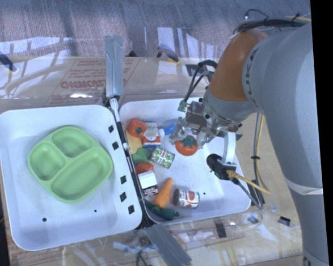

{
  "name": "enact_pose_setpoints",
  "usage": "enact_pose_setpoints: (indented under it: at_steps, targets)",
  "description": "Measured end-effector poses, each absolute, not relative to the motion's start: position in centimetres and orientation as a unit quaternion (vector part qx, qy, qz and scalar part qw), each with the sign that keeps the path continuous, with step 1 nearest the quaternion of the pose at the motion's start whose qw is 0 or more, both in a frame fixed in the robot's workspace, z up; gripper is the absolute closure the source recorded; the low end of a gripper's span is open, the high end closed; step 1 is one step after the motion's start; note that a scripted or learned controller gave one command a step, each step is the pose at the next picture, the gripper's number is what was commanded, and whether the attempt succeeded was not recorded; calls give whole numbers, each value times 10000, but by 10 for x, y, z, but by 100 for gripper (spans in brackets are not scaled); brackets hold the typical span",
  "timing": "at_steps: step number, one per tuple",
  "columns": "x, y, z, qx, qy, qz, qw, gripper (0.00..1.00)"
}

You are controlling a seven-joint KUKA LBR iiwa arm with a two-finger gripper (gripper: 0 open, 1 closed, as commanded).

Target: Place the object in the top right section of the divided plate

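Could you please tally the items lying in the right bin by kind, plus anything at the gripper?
Tomatoes: 2, one in the bin, one at the gripper
Carrots: 1
Cans: 1
Small cartons or boxes: 3
Yellow and green pieces, kind unclear: 2
Total: 9

i see open floor in the left bin [24, 219] all around the green divided plate [70, 163]. the right bin [233, 194] is crowded along its left wall by toy food, with the carrot [164, 193] and can [187, 198] near the front; its middle floor stays bare.
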State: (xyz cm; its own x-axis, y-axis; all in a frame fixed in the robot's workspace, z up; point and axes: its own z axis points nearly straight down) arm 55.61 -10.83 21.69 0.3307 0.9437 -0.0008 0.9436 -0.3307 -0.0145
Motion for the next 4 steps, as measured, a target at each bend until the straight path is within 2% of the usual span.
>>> enact_pose_setpoints:
  at_steps: [1,2,4]
  targets:
    - [624,-87,254,-8223,-5690,26,21,100]
    - [658,-38,338,-8380,-5456,20,12,100]
    - [657,-14,369,-8990,-4379,33,6,100]
